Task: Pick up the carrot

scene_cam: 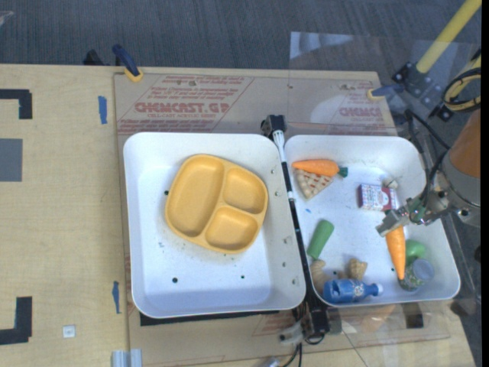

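So from the overhead camera, the gripper (399, 222) sits in the right bin (359, 150), right at the top end of a carrot (396, 254) that points down toward the bin's near right corner. There's a second carrot (315, 167) up by the divider, next to a waffle wedge (313, 183). Looks like the grab step is on: I'd guess closing on that carrot's top and lifting comes next. Honestly can't tell how wide the tool is, it's small and blurry. The arm (467, 155) is cut off at the right edge.
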You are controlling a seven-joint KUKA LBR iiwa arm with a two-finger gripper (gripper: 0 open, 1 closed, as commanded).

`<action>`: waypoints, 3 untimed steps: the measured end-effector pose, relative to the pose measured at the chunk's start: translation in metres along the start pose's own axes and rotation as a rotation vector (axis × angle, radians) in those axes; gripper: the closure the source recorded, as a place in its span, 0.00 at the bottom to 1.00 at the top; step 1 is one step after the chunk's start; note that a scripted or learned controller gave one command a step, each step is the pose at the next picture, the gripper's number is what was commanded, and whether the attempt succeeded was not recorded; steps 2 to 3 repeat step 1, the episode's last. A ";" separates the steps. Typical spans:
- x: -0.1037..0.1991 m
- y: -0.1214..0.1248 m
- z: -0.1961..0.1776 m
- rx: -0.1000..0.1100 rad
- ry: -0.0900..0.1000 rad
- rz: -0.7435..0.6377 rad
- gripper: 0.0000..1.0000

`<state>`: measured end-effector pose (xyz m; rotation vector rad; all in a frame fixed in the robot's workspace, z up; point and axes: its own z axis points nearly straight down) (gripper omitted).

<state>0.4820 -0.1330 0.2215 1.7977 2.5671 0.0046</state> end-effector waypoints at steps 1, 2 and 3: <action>0.070 0.037 -0.014 0.004 0.003 0.143 1.00; 0.070 0.037 -0.014 0.004 0.003 0.143 1.00; 0.070 0.037 -0.014 0.004 0.003 0.143 1.00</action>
